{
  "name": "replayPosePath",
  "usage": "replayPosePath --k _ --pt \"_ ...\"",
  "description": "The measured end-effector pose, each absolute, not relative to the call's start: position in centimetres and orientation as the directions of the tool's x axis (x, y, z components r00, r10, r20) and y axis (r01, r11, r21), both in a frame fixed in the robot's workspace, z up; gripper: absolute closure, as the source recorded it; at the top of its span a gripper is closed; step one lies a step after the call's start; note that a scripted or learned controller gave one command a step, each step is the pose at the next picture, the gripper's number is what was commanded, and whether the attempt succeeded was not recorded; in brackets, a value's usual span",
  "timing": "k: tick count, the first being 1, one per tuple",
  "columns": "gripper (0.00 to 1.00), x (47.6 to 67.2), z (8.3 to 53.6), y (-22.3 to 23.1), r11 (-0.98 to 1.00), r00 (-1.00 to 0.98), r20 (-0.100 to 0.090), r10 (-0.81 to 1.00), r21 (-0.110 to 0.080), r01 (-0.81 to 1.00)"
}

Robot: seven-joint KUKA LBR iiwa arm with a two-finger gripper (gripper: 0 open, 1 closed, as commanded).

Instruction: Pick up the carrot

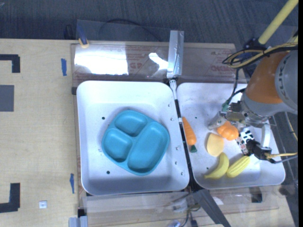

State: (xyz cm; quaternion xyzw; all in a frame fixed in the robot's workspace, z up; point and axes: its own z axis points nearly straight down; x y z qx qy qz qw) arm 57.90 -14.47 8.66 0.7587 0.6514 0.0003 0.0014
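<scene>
The long orange carrot (189,133) lies by the right bin's (199,98) left wall. I cannot tell the pincer's (235,122) state.

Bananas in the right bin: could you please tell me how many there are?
2. One banana lies near the bin's front edge; the other banana lies just right of it, touching. The arm could hide more.

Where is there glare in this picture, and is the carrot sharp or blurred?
Camera view: strong glare on the clear plastic sheet behind the left bin; the carrot, by the right bin's left wall, is fairly sharp; the arm looks slightly soft.
</scene>
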Motion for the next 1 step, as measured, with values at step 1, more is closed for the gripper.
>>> replayPosePath --k 1 --pt "0.00 53.18 8.69 -17.41 0.020 -0.020 0.002 1.000 0.003 1.000"
